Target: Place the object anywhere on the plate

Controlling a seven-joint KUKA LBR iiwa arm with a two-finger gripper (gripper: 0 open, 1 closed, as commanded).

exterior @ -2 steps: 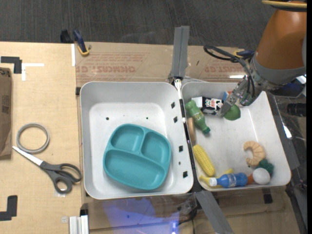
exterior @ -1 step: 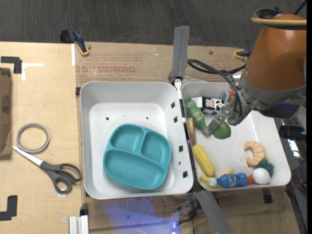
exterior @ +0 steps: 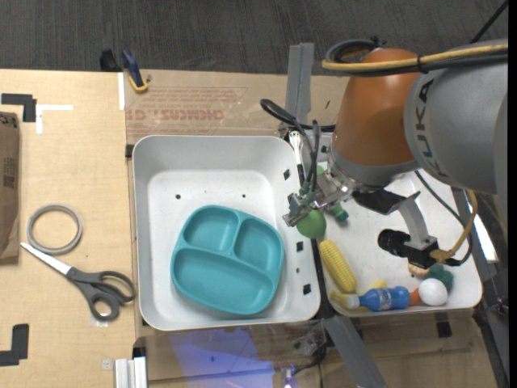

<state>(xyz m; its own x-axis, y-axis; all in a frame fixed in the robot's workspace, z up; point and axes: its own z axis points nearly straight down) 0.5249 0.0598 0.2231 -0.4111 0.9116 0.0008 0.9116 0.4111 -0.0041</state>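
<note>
A teal divided plate [exterior: 229, 259] lies in the left white bin [exterior: 161, 168], toward its front. My gripper [exterior: 304, 210] hangs over the wall between the two bins, at the plate's right edge. A rounded green object [exterior: 312, 225] sits between its fingertips, lifted over the bin wall. The orange and grey arm covers much of the right bin behind it.
In the right bin [exterior: 468, 293] lie a yellow corn cob [exterior: 338, 266], a blue bottle [exterior: 384, 299], a white ball [exterior: 434, 293] and a small green piece [exterior: 340, 213]. On the bench to the left are scissors [exterior: 81, 278] and a tape roll [exterior: 54, 227].
</note>
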